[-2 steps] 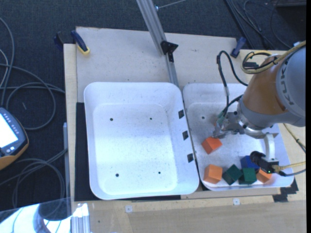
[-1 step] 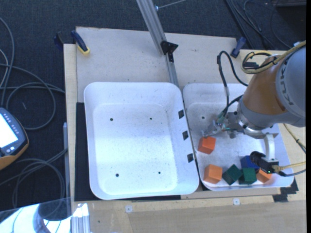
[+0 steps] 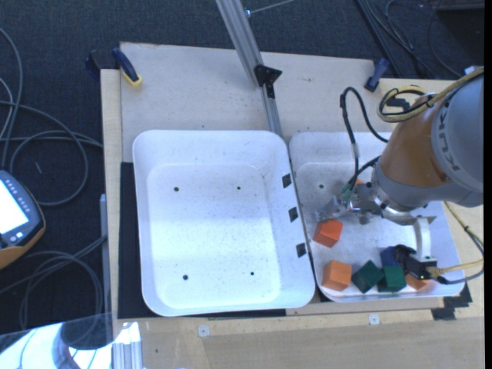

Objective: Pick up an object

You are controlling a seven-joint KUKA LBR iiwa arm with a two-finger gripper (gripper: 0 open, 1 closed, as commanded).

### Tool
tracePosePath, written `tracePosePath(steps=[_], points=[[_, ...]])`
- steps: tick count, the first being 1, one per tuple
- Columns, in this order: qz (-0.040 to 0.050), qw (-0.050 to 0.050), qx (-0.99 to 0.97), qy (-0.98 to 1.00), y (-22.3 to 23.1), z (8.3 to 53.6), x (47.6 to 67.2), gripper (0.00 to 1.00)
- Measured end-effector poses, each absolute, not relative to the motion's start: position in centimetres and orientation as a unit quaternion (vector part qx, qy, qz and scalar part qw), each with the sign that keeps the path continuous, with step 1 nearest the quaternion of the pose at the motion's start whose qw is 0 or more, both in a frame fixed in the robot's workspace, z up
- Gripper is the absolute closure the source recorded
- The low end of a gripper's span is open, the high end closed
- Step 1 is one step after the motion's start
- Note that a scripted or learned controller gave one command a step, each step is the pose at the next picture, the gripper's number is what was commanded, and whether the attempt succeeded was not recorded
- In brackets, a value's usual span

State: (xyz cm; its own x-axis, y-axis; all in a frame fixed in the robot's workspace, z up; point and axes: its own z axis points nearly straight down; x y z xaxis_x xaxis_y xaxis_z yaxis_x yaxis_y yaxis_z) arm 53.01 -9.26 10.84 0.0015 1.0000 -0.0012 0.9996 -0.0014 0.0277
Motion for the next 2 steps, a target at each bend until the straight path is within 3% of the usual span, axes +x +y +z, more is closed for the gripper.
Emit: tracePosePath(steps=[1, 2], points=[[0.0025, 0.004, 0.706, 0.708, -9.8, 10.2, 55.9, 0.0], [-0.0002, 0.002, 0.708, 0.706, -15.3, 11.0, 56.5, 0.0]])
